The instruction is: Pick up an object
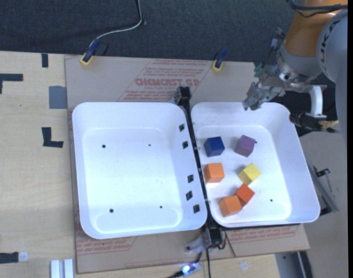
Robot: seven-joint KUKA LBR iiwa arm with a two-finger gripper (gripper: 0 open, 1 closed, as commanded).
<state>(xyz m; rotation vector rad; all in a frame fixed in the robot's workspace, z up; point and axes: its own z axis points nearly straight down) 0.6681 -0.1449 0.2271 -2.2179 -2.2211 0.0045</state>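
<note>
Grey arm's claw [253,101] over right bin's [292,133] far rim | grip: cannot tell (blurred) | six blocks below

This looks like a robotics lab, because a grey and orange robot arm [315,33] reaches over a worktop [26,155] where two white bins [84,155] sit on a clamped cardboard sheet [159,80], with black tape marks [49,136] and a loose cable [127,22].
</note>
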